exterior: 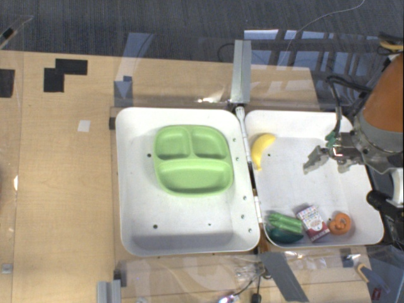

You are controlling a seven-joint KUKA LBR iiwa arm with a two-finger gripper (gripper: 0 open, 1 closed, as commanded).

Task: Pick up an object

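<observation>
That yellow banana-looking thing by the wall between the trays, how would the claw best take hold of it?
Probably from above, across the narrow middle of the yellow banana. It lies tight against the divider wall, so a sideways approach looks blocked; its right side faces bare floor of the right bin, leaving finger room. The gripper hangs nearby.

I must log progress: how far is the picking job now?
Nothing looks picked yet. The hand is above the right bin, with nothing seen in it. The banana, green object, small box and orange object lie in the bin. Grasping and lifting remain.
</observation>
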